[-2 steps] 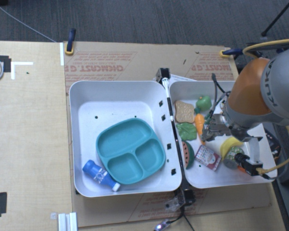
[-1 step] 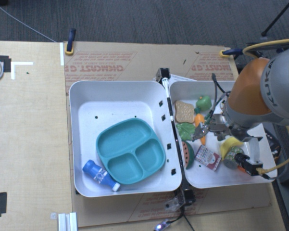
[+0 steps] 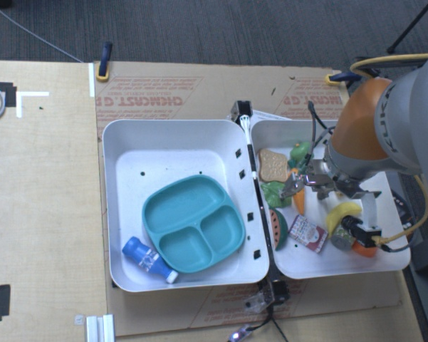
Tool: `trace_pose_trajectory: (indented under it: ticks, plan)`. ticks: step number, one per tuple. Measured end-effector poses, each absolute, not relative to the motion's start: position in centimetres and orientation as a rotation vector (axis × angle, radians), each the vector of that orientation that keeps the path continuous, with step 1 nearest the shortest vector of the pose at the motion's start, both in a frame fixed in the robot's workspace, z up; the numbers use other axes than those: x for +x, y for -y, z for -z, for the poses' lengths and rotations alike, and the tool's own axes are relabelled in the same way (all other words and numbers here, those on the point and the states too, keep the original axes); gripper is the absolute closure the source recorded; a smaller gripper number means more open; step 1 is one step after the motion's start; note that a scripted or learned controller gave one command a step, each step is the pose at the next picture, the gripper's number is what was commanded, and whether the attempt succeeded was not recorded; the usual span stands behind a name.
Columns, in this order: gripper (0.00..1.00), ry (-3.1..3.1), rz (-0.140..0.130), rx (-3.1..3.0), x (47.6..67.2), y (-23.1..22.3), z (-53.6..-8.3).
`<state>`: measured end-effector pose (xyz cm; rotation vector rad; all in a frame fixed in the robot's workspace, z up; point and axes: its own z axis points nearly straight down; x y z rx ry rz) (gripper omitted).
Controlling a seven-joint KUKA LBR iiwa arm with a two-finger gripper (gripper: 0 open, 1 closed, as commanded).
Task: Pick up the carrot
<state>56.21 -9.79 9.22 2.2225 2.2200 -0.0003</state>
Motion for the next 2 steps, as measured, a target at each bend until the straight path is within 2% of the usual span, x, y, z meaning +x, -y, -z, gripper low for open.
trace_pose_trajectory:
  ticks: [1,2]
  plan:
    - [1.0,-2.217,0.0,2.226,56.2,9.9,-10.2]
    - [1.0,-2.221,0.001,2.221,53.6,4.0,-19.2]
